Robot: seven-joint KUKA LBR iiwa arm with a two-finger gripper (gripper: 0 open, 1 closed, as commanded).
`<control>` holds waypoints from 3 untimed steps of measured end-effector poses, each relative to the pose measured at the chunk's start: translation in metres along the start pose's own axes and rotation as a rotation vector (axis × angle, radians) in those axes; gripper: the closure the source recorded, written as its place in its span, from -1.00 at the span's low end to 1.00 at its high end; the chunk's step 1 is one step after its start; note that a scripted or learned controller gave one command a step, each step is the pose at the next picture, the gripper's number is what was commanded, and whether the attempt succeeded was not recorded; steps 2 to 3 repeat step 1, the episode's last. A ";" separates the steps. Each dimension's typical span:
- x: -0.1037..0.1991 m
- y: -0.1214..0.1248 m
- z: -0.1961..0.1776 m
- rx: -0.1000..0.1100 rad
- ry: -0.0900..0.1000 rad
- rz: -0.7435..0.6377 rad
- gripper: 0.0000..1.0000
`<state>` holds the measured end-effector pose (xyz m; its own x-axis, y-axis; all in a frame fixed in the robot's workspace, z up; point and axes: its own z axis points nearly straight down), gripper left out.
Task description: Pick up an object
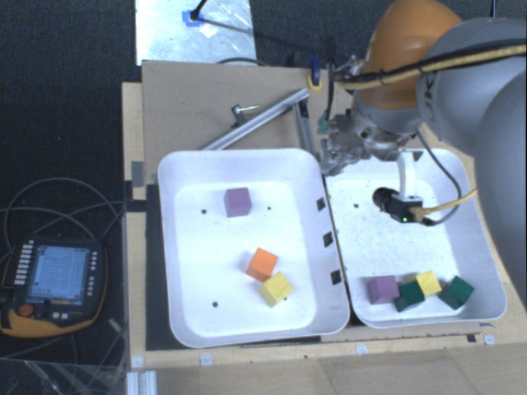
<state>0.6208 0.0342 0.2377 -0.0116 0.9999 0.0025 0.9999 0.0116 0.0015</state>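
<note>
Nearest, along front wall of right-hand shallow white bin (486, 262): row of four small blocks, packed close: pale purple cube (382, 289), dark green cube (407, 295) touching it, yellow cube (427, 282), second dark green cube (455, 290); little room to get down between neighbours.

In left-hand shallow white bin (177, 220), front half: tilted yellow cube (276, 289) touching orange cube (262, 263), corner to edge; farther back, lone purple cube (237, 202), well apart from everything, free on all four sides; judged the easiest pick.

Likely light, rigid, not fragile; painted faces possibly a bit slick; best taken across two opposite flat faces, squared to them, low on the body.

Farther still, two-finger gripper (336, 156) over far left corner of right-hand bin, near the shared rim; nothing seen held; opening cannot be told from here.

Beyond the bins: slanted metal rod (255, 122) on brown board (189, 97); crinkled foil sheet (193, 15) at the very back.
</note>
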 end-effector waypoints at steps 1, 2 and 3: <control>0.058 -0.009 0.012 0.002 0.000 0.000 1.00; 0.058 -0.009 0.012 0.002 0.000 0.000 1.00; 0.058 -0.009 0.012 0.002 0.000 0.000 1.00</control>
